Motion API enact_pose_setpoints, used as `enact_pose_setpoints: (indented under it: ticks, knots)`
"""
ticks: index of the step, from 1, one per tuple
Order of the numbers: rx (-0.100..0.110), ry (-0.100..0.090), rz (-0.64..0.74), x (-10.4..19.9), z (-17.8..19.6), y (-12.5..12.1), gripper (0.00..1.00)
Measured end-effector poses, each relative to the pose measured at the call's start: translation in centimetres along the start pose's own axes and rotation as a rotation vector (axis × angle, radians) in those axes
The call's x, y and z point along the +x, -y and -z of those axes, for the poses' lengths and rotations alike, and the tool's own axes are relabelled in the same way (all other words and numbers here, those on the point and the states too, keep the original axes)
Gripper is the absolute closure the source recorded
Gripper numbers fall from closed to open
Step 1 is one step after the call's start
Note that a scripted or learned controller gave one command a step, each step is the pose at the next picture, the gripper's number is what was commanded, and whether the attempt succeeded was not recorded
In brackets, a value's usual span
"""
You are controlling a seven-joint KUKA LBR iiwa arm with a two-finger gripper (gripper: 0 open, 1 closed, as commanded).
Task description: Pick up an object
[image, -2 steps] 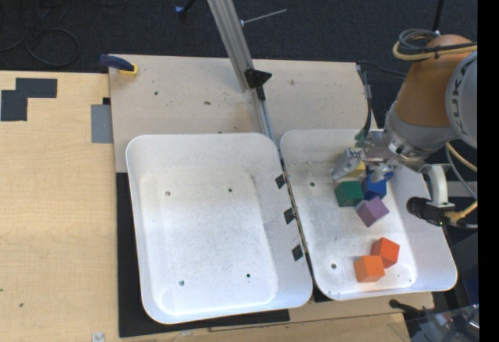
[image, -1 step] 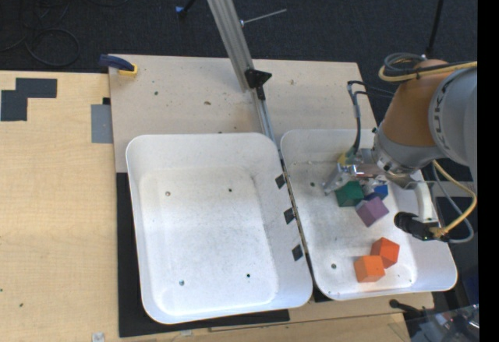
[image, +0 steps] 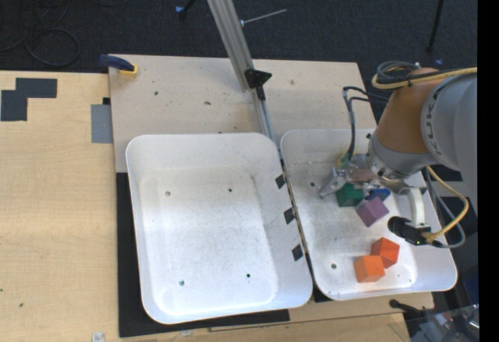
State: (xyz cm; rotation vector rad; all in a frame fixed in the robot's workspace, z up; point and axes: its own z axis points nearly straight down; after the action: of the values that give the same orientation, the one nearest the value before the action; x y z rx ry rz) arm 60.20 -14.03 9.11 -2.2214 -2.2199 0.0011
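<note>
Nearest, in the right bin (image: 437, 274), two orange blocks (image: 377, 259) touching, well clear of trouble; just beyond, purple block (image: 373, 210) crowding green block (image: 348, 195), so likely to be knocked or pinched along with it. Farther in, gripper (image: 334, 182) low at the green block; open or clenched, impossible to tell; risk of coming up with nothing.

Two shallow white bins (image: 203, 286) of smooth, speckled plastic are carried on a pale, matt wooden worktop (image: 187, 91), beside a ribbed metal rail (image: 226, 17).

No text, label, brand or number can be read anywhere here.
</note>
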Motion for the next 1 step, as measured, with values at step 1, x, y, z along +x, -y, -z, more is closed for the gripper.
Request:
enact_pose_setpoints:
  ticks: [1]
  knots:
    - [0.002,-0.001,-0.005,-0.12,0.95,0.08,1.0]
